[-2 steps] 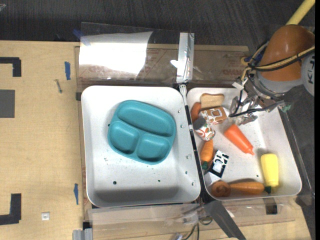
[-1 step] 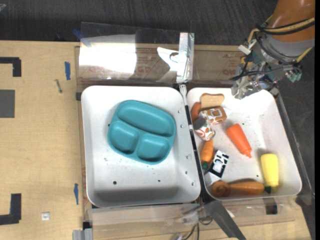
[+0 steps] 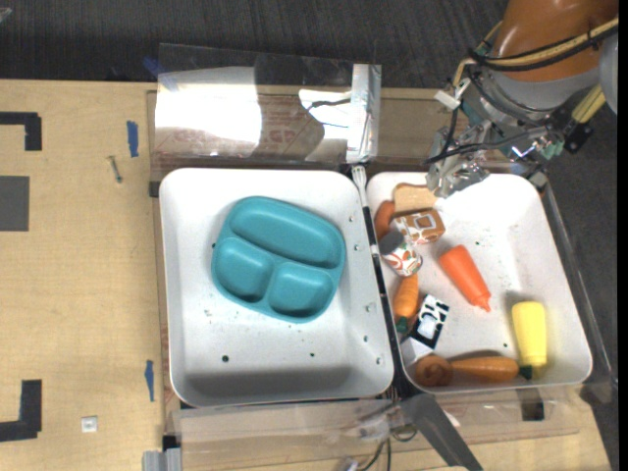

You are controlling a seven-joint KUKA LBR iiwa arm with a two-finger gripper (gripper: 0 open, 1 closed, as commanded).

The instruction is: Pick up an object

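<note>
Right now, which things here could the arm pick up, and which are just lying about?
For the job:
gripper, at the right bin's back edge
carrot
yellow corn
bread slice
long carrot

Just lying about:
teal divided tray in the left bin
foil sheet behind the bins

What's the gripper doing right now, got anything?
Gripper: over the back edge of the right bin, by the bread slice; open or closed cannot be told, and nothing is seen in its grasp.
</note>
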